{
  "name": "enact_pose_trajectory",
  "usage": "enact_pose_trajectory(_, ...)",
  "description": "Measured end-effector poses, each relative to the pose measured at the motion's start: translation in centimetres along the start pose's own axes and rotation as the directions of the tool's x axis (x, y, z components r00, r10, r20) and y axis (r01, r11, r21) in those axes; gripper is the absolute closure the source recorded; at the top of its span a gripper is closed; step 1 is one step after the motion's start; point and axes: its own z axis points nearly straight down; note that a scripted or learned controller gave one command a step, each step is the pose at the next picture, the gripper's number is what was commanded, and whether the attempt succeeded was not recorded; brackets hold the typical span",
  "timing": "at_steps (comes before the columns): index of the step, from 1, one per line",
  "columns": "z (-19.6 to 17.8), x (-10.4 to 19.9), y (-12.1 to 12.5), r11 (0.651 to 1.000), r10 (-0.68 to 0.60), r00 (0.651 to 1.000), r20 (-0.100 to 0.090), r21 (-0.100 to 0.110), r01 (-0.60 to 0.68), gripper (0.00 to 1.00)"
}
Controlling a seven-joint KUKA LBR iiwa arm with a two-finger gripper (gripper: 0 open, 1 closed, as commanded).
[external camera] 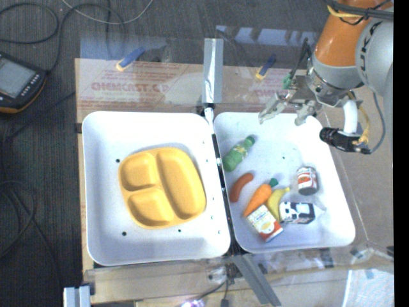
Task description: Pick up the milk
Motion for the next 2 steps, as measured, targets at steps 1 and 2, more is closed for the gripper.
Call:
enact_pose_trajectory(1,10.0,-5.0,-4.5,1.0,0.03,1.0,0.002,0.001,-0.03,0.0)
enact_pose_trajectory(2,14.8,-5.1,-0.2,0.999,-0.042,0.999,0.007,-0.012,0.042,0.0)
